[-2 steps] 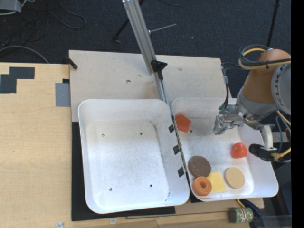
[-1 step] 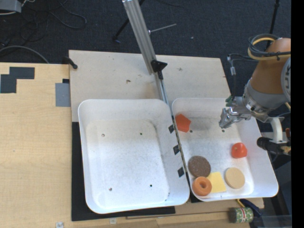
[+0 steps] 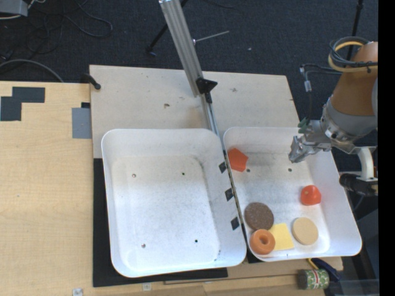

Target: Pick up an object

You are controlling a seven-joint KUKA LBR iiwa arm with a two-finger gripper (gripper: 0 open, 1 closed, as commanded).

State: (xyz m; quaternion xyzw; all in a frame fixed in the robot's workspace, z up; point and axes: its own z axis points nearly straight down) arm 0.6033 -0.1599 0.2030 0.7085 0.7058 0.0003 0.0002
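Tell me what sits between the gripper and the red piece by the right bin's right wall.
Nothing visible. The gripper hangs over the right bin, and just bare bin floor separates it from the red piece. The other items lie lower left.

Two bins sit side by side: the left bin (image 3: 123, 142) at nine o'clock, the right bin (image 3: 345, 224) at three. In the right bin a block (image 3: 237, 159) lies at ten o'clock, a cone (image 3: 310, 195) at three. Along six o'clock run a disc (image 3: 258, 215), ring (image 3: 263, 242), square (image 3: 283, 235) and puck (image 3: 305, 230), the ring touching the square. The gripper (image 3: 299, 150) hangs at twelve o'clock.
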